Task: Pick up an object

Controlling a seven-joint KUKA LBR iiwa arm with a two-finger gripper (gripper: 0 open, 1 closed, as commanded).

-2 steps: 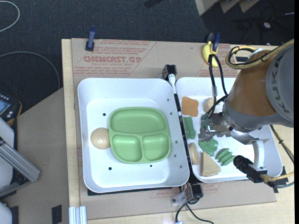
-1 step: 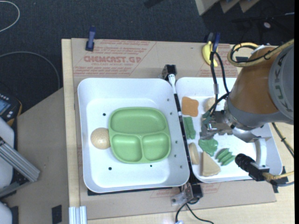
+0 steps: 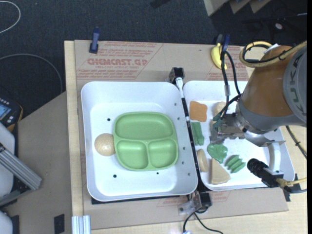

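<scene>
Clearly, 2 bins share the desk. Centred in the left bin sits a green tray, a tan ball touching its left edge. Crowding the right bin are an orange block, a green stick, green leaves and a tan wedge. Reaching in from the right, the arm lowers the claw among these; its state I cannot tell.

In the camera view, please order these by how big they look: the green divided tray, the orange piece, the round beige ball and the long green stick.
1. green divided tray, clearly largest.
2. and 3. round beige ball and orange piece: they look alike, so I do not rank them.
4. long green stick, the narrowest.
</scene>
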